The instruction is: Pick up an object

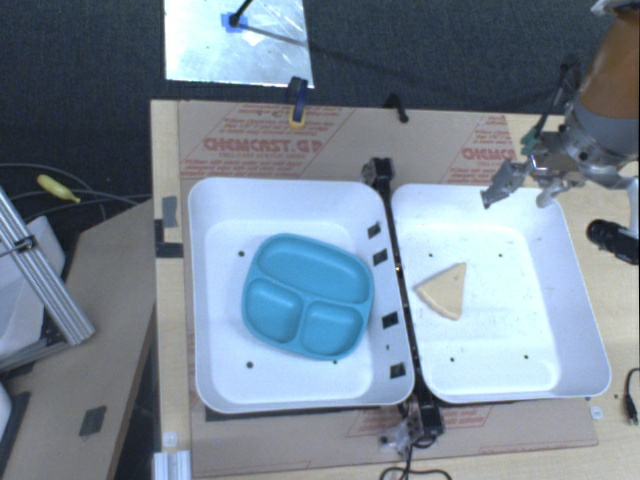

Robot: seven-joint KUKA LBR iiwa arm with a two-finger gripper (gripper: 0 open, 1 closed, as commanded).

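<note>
One fixed camera, mounted above the bench [170, 388], looked down at a slant. It sat far enough back to take in both bins whole: left bin [215, 298] and right bin [560, 308] lay side by side across mid-frame, their shared seam running near-vertical just right of centre. Bench edges and dark floor [80, 68] showed beyond the top and left. The far side of the bench lay toward the frame's top. The arm [605, 98] entered from the upper right corner, cut off by the frame edge. No second view to compare.
</note>
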